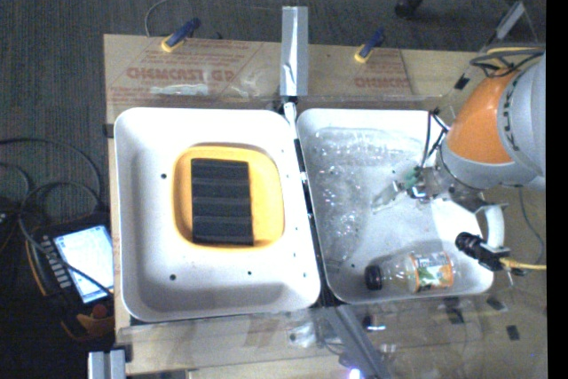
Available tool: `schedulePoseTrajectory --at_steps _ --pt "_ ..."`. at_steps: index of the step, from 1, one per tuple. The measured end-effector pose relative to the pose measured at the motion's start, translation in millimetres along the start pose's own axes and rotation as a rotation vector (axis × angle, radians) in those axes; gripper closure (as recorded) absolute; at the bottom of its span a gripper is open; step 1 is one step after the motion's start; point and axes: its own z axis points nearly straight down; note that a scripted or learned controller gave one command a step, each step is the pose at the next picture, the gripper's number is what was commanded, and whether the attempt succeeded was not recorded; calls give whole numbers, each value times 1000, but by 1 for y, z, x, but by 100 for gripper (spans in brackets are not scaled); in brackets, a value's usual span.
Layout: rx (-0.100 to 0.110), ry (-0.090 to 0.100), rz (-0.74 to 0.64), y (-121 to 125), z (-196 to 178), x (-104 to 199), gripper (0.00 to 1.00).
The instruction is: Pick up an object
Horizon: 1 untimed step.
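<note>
In the right bin (401,231), a clear plastic bottle (415,272) with a dark cap and a green-and-orange label lies on its side near the front edge. A crumpled clear plastic piece (348,166) spreads over the back and middle of that bin. The left bin (142,217) holds a yellow tray-like object (271,191) with a black ridged block (222,200) on it. My gripper (410,184) hangs low over the right half of the right bin, at the edge of the clear plastic and behind the bottle. The grey arm with its orange band (484,129) covers the bin's right rim.
An upright metal strip (294,49) stands at the back between the bins. Two blue-and-yellow clamps (180,33) (370,44) hold the bench board. A black cable connector (475,248) sticks out by the right bin's front right corner. A lit tablet (82,257) lies off the bench, left.
</note>
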Motion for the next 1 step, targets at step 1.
schedulePoseTrajectory --at_steps 1 --pt "8 0 58 68 2 -15 0"
